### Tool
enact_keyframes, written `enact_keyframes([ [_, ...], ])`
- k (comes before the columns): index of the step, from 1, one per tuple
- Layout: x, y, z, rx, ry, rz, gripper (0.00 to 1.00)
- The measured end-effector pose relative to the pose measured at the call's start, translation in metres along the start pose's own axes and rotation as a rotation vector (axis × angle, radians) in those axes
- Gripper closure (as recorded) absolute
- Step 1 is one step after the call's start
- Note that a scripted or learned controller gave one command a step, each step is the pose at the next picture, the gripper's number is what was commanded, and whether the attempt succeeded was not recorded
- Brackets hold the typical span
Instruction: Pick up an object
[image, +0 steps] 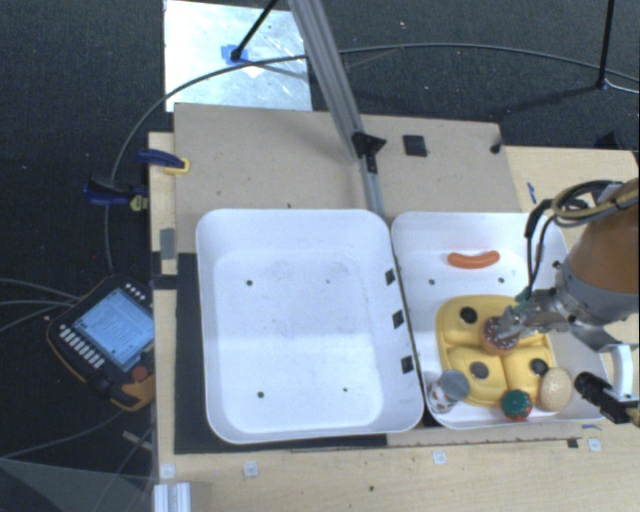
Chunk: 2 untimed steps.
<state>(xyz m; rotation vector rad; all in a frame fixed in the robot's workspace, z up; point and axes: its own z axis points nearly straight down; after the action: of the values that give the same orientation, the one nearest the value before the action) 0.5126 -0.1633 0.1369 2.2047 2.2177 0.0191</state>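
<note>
Your main risk here is a miss or a glancing grab. The gripper (503, 332) sits low over the yellow toy (490, 350) in the right bin (420, 250), right at a small reddish-brown round piece (498, 334) on the toy's upper face. You cannot tell from this view whether the jaws are spread or pressed together, and nothing shows plainly between them, so do not count anything as held. If the jaws close on that small round piece alone, it may pop out sideways; if they catch the yellow toy's broad, rounded edge, they will probably slide off, since it looks wide and smooth with little to pinch. A lift could also drag the toy into its neighbours, which crowd the bin's near edge: a cream egg-shaped object (555, 388), a green ball (516, 403) and a grey round object (453, 385), all touching or just beside the toy.

The toy itself is a flat, lumpy yellow plastic shape with a few dark spots, lying in the near half of the right bin. An orange sausage-shaped object (472, 259) lies well apart toward the far wall. The left bin (215, 300) lies alongside.
</note>
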Motion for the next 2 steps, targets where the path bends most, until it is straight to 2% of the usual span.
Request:
enact_keyframes([
  [1,0.003,0.004,-0.044,0.013,0.0,0.001,1.0],
  [2,0.005,0.01,-0.108,0.01,-0.001,0.0,1.0],
])
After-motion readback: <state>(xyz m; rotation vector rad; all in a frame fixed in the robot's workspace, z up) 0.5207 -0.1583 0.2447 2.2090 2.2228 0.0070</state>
